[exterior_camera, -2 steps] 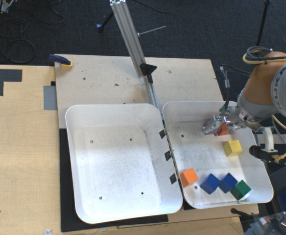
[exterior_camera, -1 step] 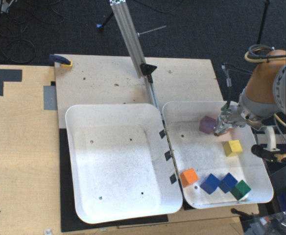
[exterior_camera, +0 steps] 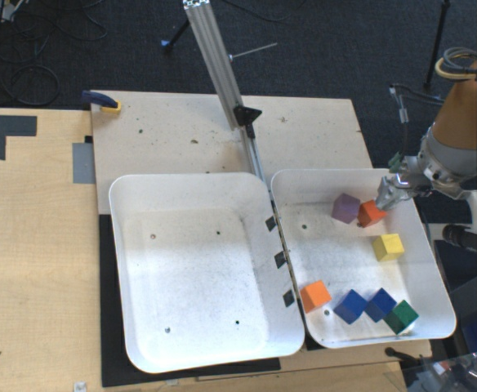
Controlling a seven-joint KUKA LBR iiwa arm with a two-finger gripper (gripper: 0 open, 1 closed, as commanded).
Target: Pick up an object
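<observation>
The pincer (exterior_camera: 385,196) sits low over the right bin (exterior_camera: 434,256), right at the red block (exterior_camera: 371,213), which lies in the upper part of that bin just beside the purple block (exterior_camera: 345,208). From where I stand I cannot tell how the pincer is set, nor whether the red block is truly caught in it or merely sitting under its tip. That is where I would expect trouble: the red and purple blocks are nearly touching, so a closing motion could shove the purple one aside, or pinch only a corner of the red one and let it pop out and tumble once the arm (exterior_camera: 455,137) lifts. The yellow block (exterior_camera: 388,246) lies near below and could be knocked if the red one skids. The other pieces are well apart, down by the bin's near edge: an orange block (exterior_camera: 314,295), two blue blocks (exterior_camera: 364,305) side by side, and a green block (exterior_camera: 403,315) touching them. The left bin (exterior_camera: 132,219) lies alongside on the worktop (exterior_camera: 173,129). Much is hard to read here: the metal of the pincer blurs into the block's top edge, the wrist covers whatever is behind it, and the arm is cut off at the right.
</observation>
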